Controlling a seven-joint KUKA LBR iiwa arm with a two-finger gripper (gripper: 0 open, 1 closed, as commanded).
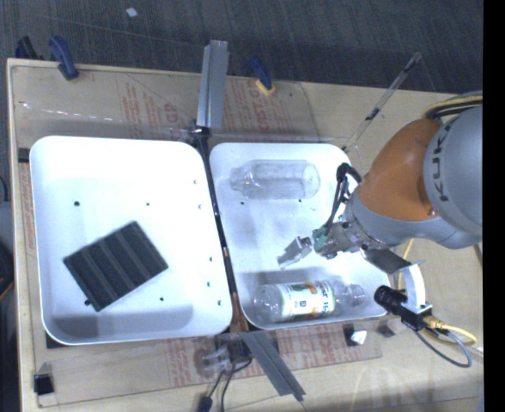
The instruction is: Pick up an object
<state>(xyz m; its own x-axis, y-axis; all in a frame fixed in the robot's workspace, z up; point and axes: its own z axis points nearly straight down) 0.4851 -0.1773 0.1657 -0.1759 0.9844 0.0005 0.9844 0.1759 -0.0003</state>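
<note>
The gripper (294, 251) hangs just above the labelled bottle (308, 299); whether its fingers are spread cannot be told. The bottle looks light, slick, and crushable, so its labelled middle suits a grasp best.

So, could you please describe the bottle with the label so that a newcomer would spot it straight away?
Look in the right-hand white bin, along its near edge. The labelled bottle lies there on its side, just below the gripper. Unlike the bare clear bottle at the far end, it has a white label with green print.
</note>
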